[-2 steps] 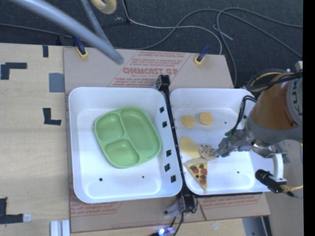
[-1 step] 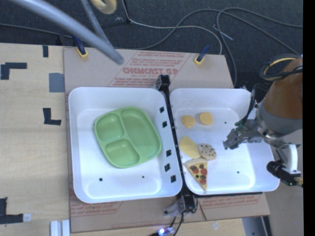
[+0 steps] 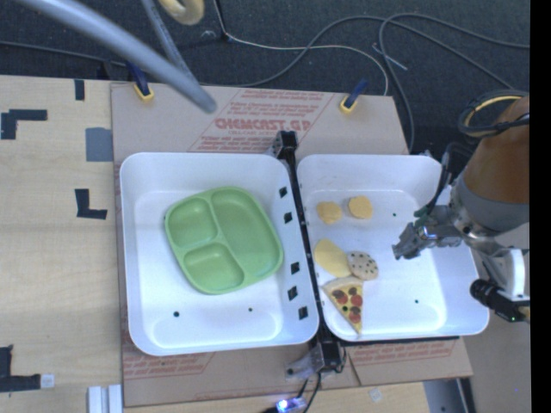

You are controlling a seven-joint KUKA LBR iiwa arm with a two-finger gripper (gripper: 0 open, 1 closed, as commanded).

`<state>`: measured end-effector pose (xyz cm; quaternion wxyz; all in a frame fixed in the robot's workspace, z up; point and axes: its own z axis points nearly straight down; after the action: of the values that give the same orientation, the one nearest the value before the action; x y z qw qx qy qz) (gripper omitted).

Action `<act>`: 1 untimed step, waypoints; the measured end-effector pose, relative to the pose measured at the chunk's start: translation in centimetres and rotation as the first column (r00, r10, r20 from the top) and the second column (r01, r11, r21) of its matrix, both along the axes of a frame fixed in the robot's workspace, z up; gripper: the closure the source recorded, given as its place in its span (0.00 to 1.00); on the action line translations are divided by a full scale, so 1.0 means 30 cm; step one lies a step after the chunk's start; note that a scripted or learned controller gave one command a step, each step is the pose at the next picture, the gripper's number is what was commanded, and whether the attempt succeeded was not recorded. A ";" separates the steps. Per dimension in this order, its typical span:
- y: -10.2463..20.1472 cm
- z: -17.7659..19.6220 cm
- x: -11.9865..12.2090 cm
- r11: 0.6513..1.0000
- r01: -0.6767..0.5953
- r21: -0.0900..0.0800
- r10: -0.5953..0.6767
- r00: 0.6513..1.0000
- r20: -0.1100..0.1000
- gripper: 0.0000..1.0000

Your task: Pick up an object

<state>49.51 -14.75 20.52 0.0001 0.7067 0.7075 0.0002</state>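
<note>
- The pizza slice lies nearest the camera in the right bin, its point toward the bin's front edge, close to the divider between the two bins
- Just behind it, the chocolate-chip cookie and a pale yellow piece sit side by side, the cookie touching or almost touching the pizza slice's upper edge
- Farther back, two small round yellow pieces rest near each other in the upper left part of the same bin
- The gripper hangs over the right half of the right bin, to the right of the cookie and apart from every food item; nothing is seen between its fingers, and whether they are spread or closed cannot be told from this angle
- The arm's grey body with its orange band comes in from the right above the bin's rim
- In the left bin, the green divided tray lies tilted, well apart from the gripper
- Behind both bins, a cardboard sheet with red print covers the bench, with cables on the dark floor beyond
</note>
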 end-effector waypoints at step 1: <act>0.159 -0.019 -0.009 1.000 -0.004 0.002 0.004 1.000 -0.003 1.00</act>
<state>49.22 -9.98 19.93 -0.0016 0.7054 0.7088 -0.0003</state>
